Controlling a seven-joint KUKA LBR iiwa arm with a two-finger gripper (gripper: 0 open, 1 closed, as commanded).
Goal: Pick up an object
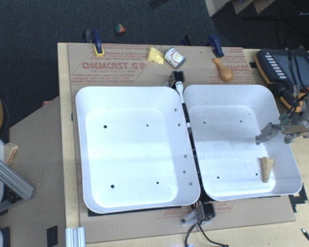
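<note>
Printed in red across the brown board (118,65) under the bins: "CHEMCAST G P", partly covered; a second run of the same red print near the right rear corner, too broken up to read in full. Clamped to the desk (72,153) along the rear edge by two blue clamps (97,41).

Reaching in from the right at the right bin's (232,99) right wall, low and nearly level: only the wrist end in view, tangled with cables. End effector (265,134) dark grey, pointing left over the bin floor near the right rim. Finger spacing not readable from this angle; cannot tell whether apart or together. Nothing seen between the fingers.

Lying in the right bin, near its front right corner: a small tan cone-shaped object (267,169), narrow end toward the front, just below the end effector and apart from it.

Left bin (87,138) white, with four dark dots on its floor; touching the right bin along a dark seam.

Resting on the board behind the bins: a yellow wedge-shaped piece (155,56), just beside it a small white and grey block (174,58), and farther right an orange-brown piece with a handle (223,69). On the dark carpet beyond the desk: a small green and red object (120,29). At the right edge: a black and orange device (275,66).
</note>
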